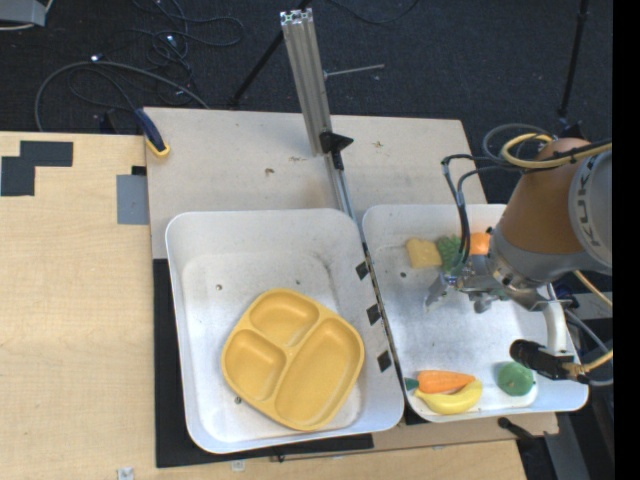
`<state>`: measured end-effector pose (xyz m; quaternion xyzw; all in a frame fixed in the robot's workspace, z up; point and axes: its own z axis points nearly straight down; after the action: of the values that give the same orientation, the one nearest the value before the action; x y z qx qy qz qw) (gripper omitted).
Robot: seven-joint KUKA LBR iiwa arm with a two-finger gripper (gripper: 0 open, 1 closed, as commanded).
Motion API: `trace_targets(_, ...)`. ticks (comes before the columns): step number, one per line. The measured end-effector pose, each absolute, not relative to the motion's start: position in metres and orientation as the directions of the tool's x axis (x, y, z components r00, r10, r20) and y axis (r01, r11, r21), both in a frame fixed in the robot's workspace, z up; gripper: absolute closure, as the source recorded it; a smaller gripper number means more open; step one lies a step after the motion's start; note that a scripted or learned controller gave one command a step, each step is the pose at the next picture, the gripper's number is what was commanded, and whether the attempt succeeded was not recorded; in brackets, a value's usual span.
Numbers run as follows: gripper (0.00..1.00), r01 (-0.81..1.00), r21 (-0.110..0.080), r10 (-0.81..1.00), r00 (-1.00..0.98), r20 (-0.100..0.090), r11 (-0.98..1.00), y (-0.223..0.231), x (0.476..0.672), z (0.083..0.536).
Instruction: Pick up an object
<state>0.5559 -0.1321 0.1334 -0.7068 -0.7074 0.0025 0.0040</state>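
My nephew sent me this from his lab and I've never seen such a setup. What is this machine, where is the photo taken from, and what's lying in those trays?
It's a single photo from a camera fixed above a bench, looking down at a slant. The grey and orange shape on the right is a robot arm reaching in; its gripper hangs over the right bin. I see nothing held. That bin has a yellow block and something green and orange partly behind the arm, plus a carrot, a banana and a green item near the front edge. The left bin holds a yellow divided plate.
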Motion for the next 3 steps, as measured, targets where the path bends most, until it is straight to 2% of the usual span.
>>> trace_targets(1, 0.00, 1.000, 0.002, 1.000, 0.000, -0.001, 0.000, -0.133, 0.557, 0.102)
trace_targets(2, 1.00, 1.000, -0.006, 1.000, 0.005, 0.001, -0.005, -0.134, 0.555, 0.108)
trace_targets(3, 1.00, 1.000, 0.001, 1.000, 0.001, 0.000, -0.001, -0.137, 0.558, 0.151)
